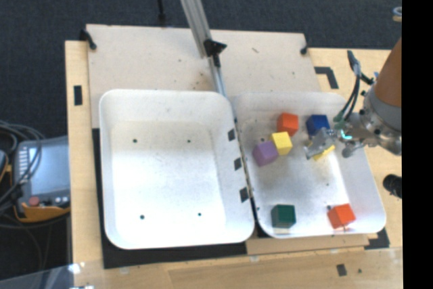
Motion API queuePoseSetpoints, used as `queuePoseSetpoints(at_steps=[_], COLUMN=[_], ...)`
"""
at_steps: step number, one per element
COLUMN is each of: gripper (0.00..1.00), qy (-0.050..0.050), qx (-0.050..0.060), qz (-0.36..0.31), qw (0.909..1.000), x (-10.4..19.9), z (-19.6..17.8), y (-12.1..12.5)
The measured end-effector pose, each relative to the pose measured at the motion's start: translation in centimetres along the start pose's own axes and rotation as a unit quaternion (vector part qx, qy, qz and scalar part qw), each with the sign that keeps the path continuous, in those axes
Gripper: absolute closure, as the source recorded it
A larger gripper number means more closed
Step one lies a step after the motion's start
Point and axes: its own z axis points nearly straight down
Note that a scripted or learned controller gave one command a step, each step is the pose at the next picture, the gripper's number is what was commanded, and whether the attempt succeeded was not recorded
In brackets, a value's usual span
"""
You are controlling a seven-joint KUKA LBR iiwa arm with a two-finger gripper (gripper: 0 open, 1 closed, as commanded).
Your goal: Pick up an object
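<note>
Camera view looks down on a wooden table (78, 145) carrying two shallow white bins side by side. All the loose objects lie in the right bin (362, 176). The hand (323, 145) sits low over that bin's upper right part, reaching in from the right, and a small yellow piece (325, 152) shows at its fingertips. That piece looks like a short bar whose long axis runs slantwise, rising toward the right, but most of it is hidden by the metal of the hand, so its full shape cannot be told. Whether the fingers are closed on it or merely resting over it cannot be told either.

Just left of the hand lies a cluster of blocks: an orange cube (288, 122) at the top, a blue cube (317, 124) beside it and touching the hand's upper edge, a yellow cube (282, 142) below the orange one, and a purple cube (265, 152) leaning against the yellow one's lower left. These sit turned at slight angles to the bin walls. Near the bin's front edge, well apart from the cluster, stand a dark green cube (283, 215) and an orange block (341, 215).

No readable writing or labels show on any block. The left bin (111, 166) bears only small dark specks.
</note>
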Motion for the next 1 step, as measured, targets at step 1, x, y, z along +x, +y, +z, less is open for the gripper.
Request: queuePoseSetpoints(at_steps=[1], gripper=[0.0], qy=[0.0], qx=[-0.002], qz=[0.001], qw=[1.0], x=[-0.01], z=[-0.19], y=[0.07])
